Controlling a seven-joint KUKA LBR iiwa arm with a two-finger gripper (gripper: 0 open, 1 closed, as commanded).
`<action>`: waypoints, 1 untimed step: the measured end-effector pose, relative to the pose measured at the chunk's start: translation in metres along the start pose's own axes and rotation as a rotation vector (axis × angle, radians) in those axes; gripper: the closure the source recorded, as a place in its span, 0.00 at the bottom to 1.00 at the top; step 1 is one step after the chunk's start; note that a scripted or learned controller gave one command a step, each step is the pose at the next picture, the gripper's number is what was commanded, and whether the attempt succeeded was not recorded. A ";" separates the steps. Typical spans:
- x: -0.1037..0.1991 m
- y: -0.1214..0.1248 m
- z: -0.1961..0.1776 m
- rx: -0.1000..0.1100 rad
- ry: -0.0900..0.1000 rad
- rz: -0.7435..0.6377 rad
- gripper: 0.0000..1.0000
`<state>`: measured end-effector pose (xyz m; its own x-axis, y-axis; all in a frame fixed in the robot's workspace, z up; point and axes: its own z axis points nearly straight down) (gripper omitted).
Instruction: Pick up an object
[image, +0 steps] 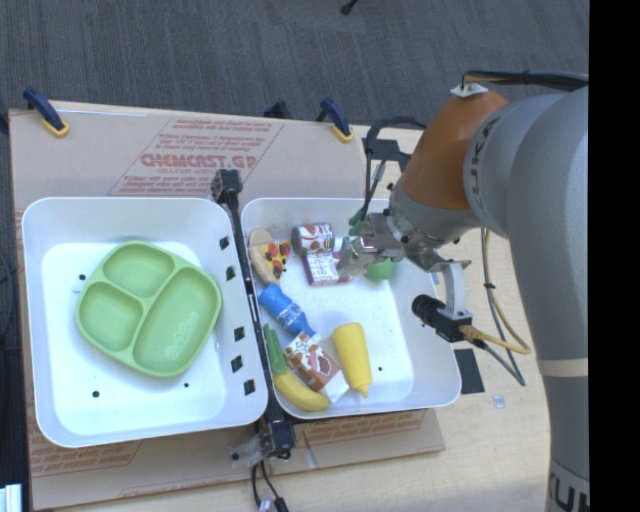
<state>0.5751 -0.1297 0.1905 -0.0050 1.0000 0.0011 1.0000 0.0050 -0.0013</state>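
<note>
at far left of the frame we see the left bin, a shallow white tray holding a pale green divided plate with three compartments, lying flat toward the bin's middle. above it, at upper left, a cardboard sheet printed with red lettering lies under both bins, pinned by a blue-and-yellow clamp at its corner and another clamp further right along its top edge.

moving to the centre, we find the right bin set just beside the first, its left wall touching the black bracket between them. along that bin's left side lie a small pizza-slice toy, below it a blue bottle on its side, then a brown printed packet resting against a yellow banana at the lower edge. a yellow corn-like piece stands just beside the packet, to its right. in the bin's upper part sits a brown-and-white carton.

at right, the grey arm with its orange band reaches into the bin's upper right, the gripper low beside the carton and directly over a small green object. we cannot tell whether it has closed on anything.
</note>
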 end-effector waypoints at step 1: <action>-0.011 -0.027 -0.012 0.001 0.000 0.001 1.00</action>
